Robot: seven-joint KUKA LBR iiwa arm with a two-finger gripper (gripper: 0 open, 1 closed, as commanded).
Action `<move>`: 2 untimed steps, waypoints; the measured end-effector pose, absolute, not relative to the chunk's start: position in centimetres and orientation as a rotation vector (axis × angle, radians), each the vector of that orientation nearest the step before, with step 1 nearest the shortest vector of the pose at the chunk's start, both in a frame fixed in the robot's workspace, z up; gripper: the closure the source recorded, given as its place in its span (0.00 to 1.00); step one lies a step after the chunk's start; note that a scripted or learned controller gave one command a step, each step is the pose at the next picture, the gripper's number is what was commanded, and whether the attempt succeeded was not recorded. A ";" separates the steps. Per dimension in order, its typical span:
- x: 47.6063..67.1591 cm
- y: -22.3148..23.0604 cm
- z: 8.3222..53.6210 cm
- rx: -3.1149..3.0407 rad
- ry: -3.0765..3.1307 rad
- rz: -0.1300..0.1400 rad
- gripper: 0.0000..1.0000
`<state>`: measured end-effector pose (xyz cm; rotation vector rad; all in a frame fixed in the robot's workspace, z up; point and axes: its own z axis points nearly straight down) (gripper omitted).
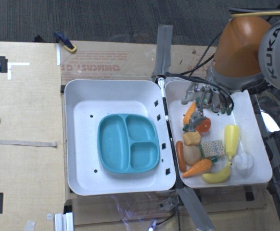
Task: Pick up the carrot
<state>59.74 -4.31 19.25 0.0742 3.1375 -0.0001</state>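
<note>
An orange carrot point(197, 168) lies slantwise at the front of the right bin point(253, 113), its green stub pointing toward the sponge. A second, smaller orange carrot-like piece point(190, 111) rests near the bin's left wall, further back. My gripper point(196, 121) hangs low over the back half of that bin, right beside this smaller orange piece and just left of a red tomato point(204, 125). The gripper's metal body partly covers the small piece. Nothing shows as lifted off the bin floor.
The right bin also holds a tan nugget point(192, 138), a brown round thing point(192, 154), a sausage point(180, 156), a sponge point(211, 148), a banana point(217, 175), a yellow bottle-like item point(231, 138) and a clear item point(243, 161). The left bin point(77, 129) holds a teal divided plate point(129, 143).
</note>
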 end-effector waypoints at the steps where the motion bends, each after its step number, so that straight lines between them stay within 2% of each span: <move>1: 60.1 -9.4 9.9 0.144 3.127 -0.001 0.00; 2: 60.3 -9.4 11.0 0.139 3.119 -0.003 1.00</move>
